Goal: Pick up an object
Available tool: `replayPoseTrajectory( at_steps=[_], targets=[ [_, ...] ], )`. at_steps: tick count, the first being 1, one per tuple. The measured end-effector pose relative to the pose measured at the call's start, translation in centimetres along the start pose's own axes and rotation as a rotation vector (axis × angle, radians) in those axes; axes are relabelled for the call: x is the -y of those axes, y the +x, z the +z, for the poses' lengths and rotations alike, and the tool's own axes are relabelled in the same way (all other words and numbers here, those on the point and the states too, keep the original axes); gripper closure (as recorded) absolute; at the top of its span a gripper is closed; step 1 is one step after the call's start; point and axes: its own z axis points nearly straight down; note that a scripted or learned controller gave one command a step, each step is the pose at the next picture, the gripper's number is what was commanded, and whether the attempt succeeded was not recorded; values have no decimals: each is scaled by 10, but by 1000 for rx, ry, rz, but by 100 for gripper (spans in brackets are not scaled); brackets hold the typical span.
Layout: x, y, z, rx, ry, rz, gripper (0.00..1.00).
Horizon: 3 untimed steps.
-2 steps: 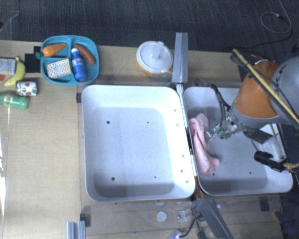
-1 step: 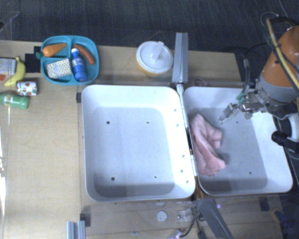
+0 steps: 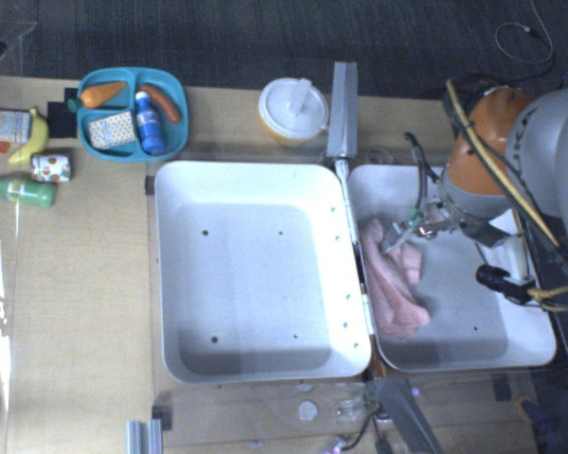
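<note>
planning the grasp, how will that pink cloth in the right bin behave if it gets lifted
The pink cloth lies bunched in folds, so it will probably be floppy and drape or stretch out rather than hold shape. It looks thin and likely light. Pinched at one fold by the tool, which is at its upper end, part may trail along the right bin floor.

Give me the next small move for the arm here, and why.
Probably a short descent onto the pink cloth, then close. The gripper sits at the cloth's upper end in the right bin, and that cloth is the one object in that bin. Whether it already touches the cloth can't be told, so the drop should be small.
</note>
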Motion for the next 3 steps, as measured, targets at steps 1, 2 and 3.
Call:
replayPoseTrajectory(
  at_steps=[1,2,3],
  targets=[
    [39,14,3,6,-12,-7,0],
    [58,18,3,6,-14,-42,0],
    [79,32,3,10,-16,4,0]
  ],
)
